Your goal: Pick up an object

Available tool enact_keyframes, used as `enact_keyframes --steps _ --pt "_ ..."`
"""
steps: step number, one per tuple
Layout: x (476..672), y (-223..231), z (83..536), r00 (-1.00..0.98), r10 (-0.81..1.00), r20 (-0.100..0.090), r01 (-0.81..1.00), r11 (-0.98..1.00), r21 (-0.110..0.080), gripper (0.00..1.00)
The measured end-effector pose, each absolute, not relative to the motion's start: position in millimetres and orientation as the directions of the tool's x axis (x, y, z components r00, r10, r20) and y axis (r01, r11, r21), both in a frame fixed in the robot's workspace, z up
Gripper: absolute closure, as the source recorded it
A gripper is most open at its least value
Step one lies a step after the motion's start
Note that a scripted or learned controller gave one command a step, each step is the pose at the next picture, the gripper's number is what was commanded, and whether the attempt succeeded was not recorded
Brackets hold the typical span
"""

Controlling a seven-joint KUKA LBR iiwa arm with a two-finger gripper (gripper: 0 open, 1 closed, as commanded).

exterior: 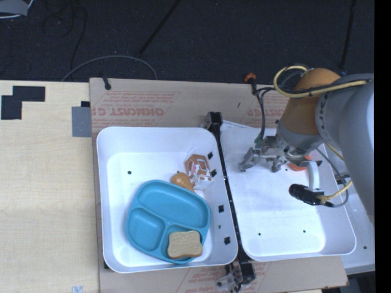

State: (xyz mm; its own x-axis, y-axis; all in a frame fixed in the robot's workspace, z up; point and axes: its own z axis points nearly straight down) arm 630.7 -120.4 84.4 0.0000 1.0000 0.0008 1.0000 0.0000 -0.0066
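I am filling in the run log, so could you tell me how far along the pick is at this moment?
Done: nothing looks lifted. The blue tray, the tan slice on it and the small packet all lie in the left bin. In hand: the gripper sits low over the right bin, with no object between its fingers. Left: reaching an object, grasping and lifting it.

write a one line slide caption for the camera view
Gripper low over the right bin; left bin holds a blue divided plate, a sponge and a wrapped snack.
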Motion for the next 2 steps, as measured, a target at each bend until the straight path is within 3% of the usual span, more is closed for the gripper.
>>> enact_keyframes --steps 1,2 --pt "631.4 -121.1 97.2 0.002 1.000 0.001 1.000 -0.002 -0.004 1.00" --pt "625.9 -127.0 143.8 0.003 1.000 -0.001 1.000 -0.003 0.002 1.00"
